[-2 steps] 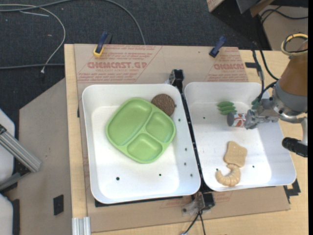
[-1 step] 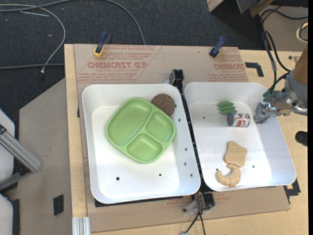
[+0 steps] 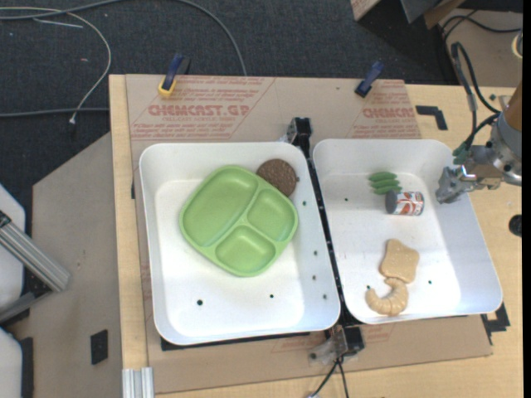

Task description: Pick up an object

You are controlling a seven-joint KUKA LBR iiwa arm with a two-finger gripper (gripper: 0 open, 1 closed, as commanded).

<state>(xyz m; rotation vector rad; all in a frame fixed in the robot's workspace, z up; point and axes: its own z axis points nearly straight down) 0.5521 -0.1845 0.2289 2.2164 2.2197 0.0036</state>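
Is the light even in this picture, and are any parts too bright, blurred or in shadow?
In the camera view the light is soft and even; the white bins look bright, nearly washed out, but the green plate, the can and the cookie stay clear. Shadows are faint. The gripper at the right edge is slightly soft.

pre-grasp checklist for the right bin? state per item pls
1. Gripper over the right bin, at its right wall: ok.
2. Nothing seen between its fingers: ok.
3. Finger opening: cannot tell.
4. Nearest target, the small can, lies on its side and touches the green item: not ok for a clean grasp.
5. Tan piece and curved piece touch each other: not ok.
6. Green tray in the left bin, clear of the arm: ok.
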